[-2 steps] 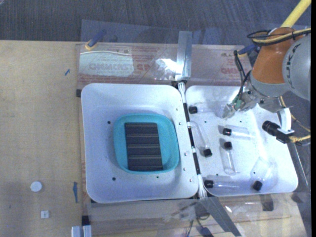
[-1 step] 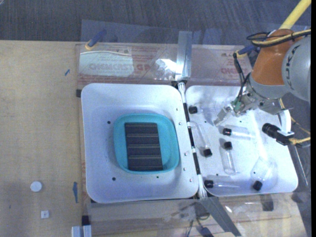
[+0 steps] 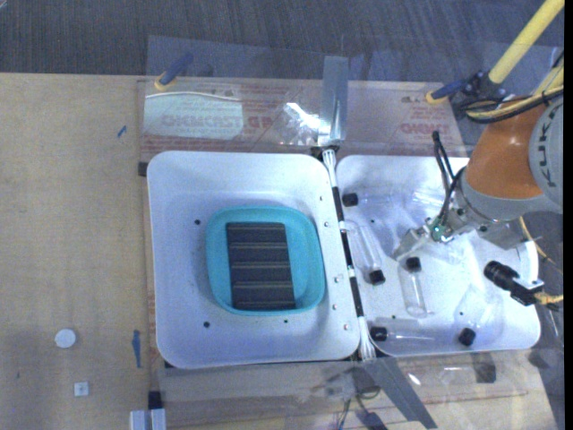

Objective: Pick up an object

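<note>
Nearest the camera, a small white disc lies on the bench, well to the left of both bins. Along the front wall of the right bin, a clear tube lies on its side, its black cap toward the divider. A loose-looking black cap sits a little to its right (any tube it belongs to is too faint against the white for me to trace).

A little farther in, a short tube lies with its cap pointing away from the camera. My pincer shows just beyond that cap, close to it. I cannot tell whether it is released or clenched, nor whether it touches the tube. Beside the divider lies a third tube, its cap toward the camera.

In the middle of the left bin sits a teal dish with a dark ridged slab inside it.

My arm comes in over the right bin's far right corner, its orange band above the rim. Beyond the bins, a crumpled bit of clear plastic lies on the bench
</note>
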### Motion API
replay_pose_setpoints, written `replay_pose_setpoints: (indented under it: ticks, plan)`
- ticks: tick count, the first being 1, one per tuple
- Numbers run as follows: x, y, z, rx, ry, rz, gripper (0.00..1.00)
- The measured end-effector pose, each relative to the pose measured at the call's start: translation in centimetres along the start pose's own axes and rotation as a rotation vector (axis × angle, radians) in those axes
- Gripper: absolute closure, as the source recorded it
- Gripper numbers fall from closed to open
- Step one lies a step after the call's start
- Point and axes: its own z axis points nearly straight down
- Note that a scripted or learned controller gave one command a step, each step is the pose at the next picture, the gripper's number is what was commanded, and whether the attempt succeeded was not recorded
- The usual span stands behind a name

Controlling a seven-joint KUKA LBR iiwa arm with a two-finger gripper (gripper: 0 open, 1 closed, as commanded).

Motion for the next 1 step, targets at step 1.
replay_pose_setpoints:
  ticks: [1]
  plan:
    - [-0.16, 0.15, -1.17, -0.007, -0.003, 0.003, 1.00]
